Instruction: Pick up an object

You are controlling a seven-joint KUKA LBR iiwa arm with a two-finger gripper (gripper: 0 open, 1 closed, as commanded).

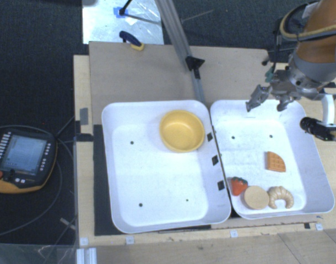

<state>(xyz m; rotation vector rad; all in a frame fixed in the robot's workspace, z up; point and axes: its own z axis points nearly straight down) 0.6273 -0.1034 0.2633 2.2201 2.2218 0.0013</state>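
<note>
The arm (316, 32) enters from the right, grey with its orange section uppermost, and its tool (265, 99) hangs over the far edge of the right bin (311, 164). The two fingers stand spread apart with nothing between them, so the tool is released and carries no object. The right bin holds four items, all gathered toward its near half and well apart from the tool. A waffle piece (275, 161), tan and wedge-shaped, lies alone near the middle of the right side. Along the near wall sit a red strawberry-like item (238, 186) at the left, a round beige disc (256, 197) just beside it, and a croissant (281, 197) immediately to the right of the disc; whether these three touch one another cannot be determined. The left bin (135, 202) contains a yellow bowl (182, 130), upright, placed at its far right corner close to the divide between the bins. Both bins rest side by side on the tabletop (135, 70), which is surfaced in brown board. A grey pole (176, 29) slants across the far part of the board toward the junction of the bins. A handheld control pendant (22, 159) with a lit screen lies on the dark floor at the left.
</note>
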